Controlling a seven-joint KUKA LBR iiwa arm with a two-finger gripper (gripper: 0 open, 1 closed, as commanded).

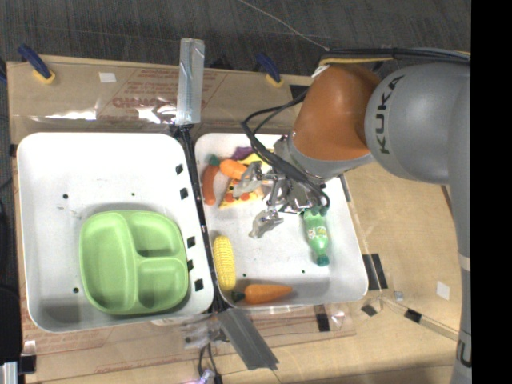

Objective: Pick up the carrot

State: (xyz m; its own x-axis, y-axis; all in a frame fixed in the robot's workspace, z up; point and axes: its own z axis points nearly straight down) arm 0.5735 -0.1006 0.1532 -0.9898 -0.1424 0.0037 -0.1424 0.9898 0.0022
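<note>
Approach step, I judge: the end effector (268, 214), fingers seemingly spread and pinching nothing, hovers mid-frame over the right bin (352, 254), so it must next travel toward the carrot (266, 294) at that bin's lower edge.

Orange tapered carrot (268, 294); yellow corn cob (225, 262); green plastic bottle (317, 235); light-green divided plate (134, 261); two white shallow bins (48, 214); grey arm (424, 118) with orange band (336, 118).

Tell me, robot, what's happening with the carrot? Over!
Gripper over right bin, holding nothing. Carrot lying at near wall, untouched. Corn right beside it; bottle nearby.
</note>
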